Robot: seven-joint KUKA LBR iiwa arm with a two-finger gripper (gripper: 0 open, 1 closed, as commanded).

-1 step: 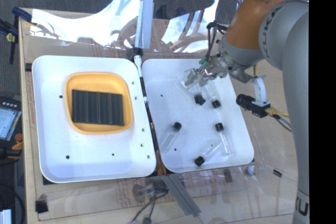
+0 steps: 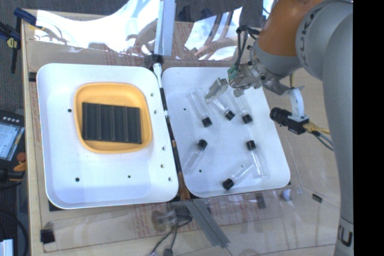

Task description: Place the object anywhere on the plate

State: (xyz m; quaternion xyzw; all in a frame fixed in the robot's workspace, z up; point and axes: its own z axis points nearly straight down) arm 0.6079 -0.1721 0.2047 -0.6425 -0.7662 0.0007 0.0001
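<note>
Two shallow white bins with rounded corners sit side by side on the bench [image 2: 78, 231]. The left bin [image 2: 54, 171] is smooth, matte plastic and carries a yellow plate [image 2: 90, 99], a rounded rectangle with a raised glossy rim. On the middle of the plate lies a dark, ribbed rectangular insert [image 2: 112, 123] with parallel grooves running near to far.

The right bin [image 2: 273, 162] holds several clear, slender vials with small black caps, scattered at different angles. One vial [image 2: 200, 107] lies in the far left part of this bin, two more [image 2: 223, 108] and [image 2: 242, 111] just to its right, one [image 2: 195, 154] near the middle left, one [image 2: 254, 156] toward the right, and one [image 2: 236, 178] close to the near edge. All are see-through and hard to separate from the white floor; the caps mark them best.

The arm is smooth grey with an orange band and reaches in from the right. Its claw [image 2: 223, 88] hangs over the far part of the right bin, above the cluster of vials there. The metallic tips appear slightly parted, with no vial visibly between them, though how far apart they are I cannot tell. Crinkled reflective foil [image 2: 90, 27] lines the far side of the bench.
</note>
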